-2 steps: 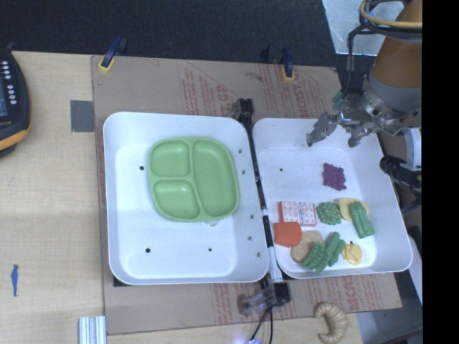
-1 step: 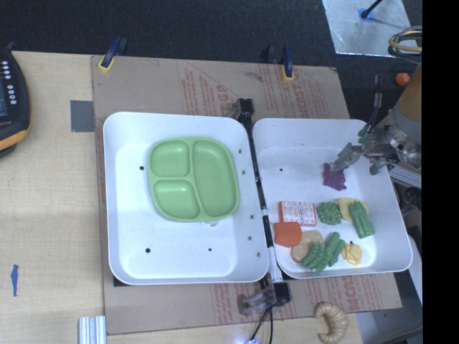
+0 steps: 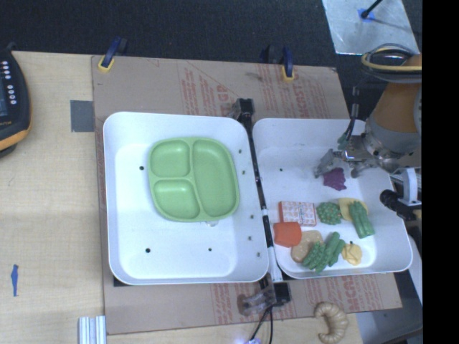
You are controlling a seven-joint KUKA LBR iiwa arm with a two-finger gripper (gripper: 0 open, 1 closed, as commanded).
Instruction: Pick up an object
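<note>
From my seat I start with the desk (image 3: 50,213), which carries two white bins; taking the right bin (image 3: 301,138) as my landmark, the left bin (image 3: 129,256) sits touching its left wall and holds a green divided plate (image 3: 193,178). The arm (image 3: 394,113) comes over the right bin's far right rim, and its gripper (image 3: 343,162) hangs low inside the bin's upper right part. Whether it is spread or closed I cannot tell at this slant. The purple piece (image 3: 336,180) lies on the right bin's floor, just under and slightly toward the near wall from the gripper, so close I cannot say whether they touch; I see nothing held. It looks squat, with no clear long axis, so I judge wrist turn matters little and a short straight descent would meet it. Along the right bin's near wall lies a cluster of toy food (image 3: 326,231), well clear of the gripper.
</note>
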